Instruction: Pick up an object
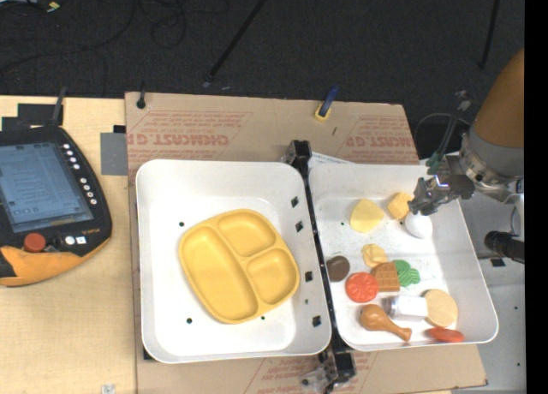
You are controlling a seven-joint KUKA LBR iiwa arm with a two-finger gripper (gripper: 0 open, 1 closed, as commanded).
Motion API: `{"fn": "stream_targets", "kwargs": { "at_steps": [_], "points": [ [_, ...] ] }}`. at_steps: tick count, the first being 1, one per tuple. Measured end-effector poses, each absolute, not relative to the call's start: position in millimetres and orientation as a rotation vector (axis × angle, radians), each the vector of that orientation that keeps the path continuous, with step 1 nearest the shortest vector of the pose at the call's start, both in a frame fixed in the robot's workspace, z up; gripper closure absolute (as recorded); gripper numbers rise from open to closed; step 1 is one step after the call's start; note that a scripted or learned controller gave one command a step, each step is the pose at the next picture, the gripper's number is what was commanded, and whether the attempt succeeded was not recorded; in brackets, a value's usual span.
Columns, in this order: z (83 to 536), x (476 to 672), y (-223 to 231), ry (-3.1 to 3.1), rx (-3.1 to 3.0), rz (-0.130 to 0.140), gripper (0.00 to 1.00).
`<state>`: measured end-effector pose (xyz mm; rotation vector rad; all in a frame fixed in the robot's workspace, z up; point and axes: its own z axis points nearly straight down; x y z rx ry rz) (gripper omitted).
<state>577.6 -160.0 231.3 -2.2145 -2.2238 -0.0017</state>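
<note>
My gripper (425,199) hangs over the right bin's upper right part, reaching in from the right. Just below its tip lies a small white object (419,227), and a small yellow piece (398,205) sits just to its left. A pale yellow wedge (366,216) lies further left. Lower in the right bin (342,176) are a brown disc (337,267), a red tomato slice (361,287), a waffle piece (387,277), a green piece (408,275), a chicken drumstick (383,321) and a round tan slice (441,307).
The left bin (163,187) holds a yellow divided plate (238,265). A black divider (308,238) runs between the bins. A teach pendant (47,204) lies on the bench at the far left. Cardboard (257,127) lies under both bins.
</note>
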Motion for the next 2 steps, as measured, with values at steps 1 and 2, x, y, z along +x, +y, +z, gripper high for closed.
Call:
{"fn": "stream_targets", "kwargs": {
  "at_steps": [1, 2],
  "points": [
    [239.9, 572.3, -105.2, -2.224, -2.214, -0.001, 1.00],
    [241.9, 561.2, -51.1, -2.223, -2.214, 0.001, 1.00]
  ]
}}
